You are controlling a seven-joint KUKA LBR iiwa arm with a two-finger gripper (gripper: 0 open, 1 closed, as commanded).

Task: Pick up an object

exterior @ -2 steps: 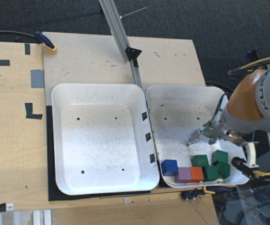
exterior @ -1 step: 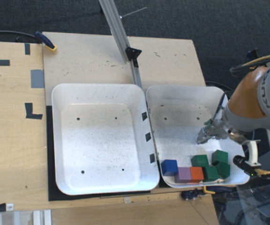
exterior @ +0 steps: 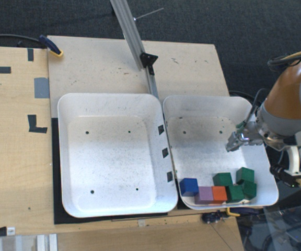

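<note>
Several small blocks lie along the near edge of the right bin [exterior: 203, 109]: a blue block [exterior: 189, 186], a purple block [exterior: 206, 194], an orange block [exterior: 219, 193] and several green blocks [exterior: 223, 180] clustered toward the near right corner. My gripper [exterior: 237, 140] hangs over the right side of this bin, behind the blocks and apart from them. Nothing shows in its grasp. The grey arm with its orange band enters from the right edge.
The left bin [exterior: 67, 140] sits beside the right one, their rims touching. A slanted metal rail [exterior: 129, 27] with a black clamp [exterior: 148, 59] comes down from the top to the back of the bins. A blue-and-yellow tool [exterior: 51, 45] lies at the bench's far left.
</note>
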